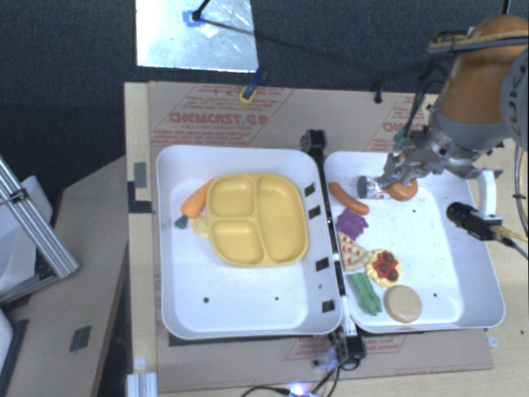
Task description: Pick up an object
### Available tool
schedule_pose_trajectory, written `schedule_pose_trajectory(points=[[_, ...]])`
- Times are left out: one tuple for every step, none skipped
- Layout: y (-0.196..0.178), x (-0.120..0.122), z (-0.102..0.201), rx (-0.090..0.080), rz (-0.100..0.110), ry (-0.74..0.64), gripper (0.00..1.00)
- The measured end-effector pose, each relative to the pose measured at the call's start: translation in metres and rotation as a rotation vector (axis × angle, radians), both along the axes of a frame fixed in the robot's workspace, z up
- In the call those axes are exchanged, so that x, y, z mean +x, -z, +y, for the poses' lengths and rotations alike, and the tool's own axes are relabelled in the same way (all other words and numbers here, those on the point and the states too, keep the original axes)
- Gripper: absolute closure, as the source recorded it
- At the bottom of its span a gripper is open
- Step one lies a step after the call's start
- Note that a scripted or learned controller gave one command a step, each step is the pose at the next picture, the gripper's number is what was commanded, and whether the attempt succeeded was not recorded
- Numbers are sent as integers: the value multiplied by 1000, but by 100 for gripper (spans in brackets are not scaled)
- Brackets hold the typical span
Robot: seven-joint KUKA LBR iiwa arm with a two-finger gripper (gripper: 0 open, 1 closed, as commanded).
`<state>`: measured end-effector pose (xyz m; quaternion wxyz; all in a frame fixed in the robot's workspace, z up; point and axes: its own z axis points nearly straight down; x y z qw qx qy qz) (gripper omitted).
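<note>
One tan disc (403, 303), one green bean (364, 293), one sausage (348, 198).

arm (488, 73): grey, bulky | orange band above wrist (glossy) | gripper (395, 179): grey metal, two-finger

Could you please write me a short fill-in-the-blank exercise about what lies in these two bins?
1. The yellow divided plate lies in the ____ bin.
2. The toy carrot lies at the plate's ____ side.
3. The gripper is over the ____ bin.

Missing words: left; left; right
</note>
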<state>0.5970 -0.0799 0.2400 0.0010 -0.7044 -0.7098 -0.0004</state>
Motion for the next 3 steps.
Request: schedule_pose_trajectory(points=[[-5, -22, 48, 0, 1, -1, 100], [12, -38, 100, 0, 1, 0, 100], [16, -63, 144, 0, 2, -1, 100]])
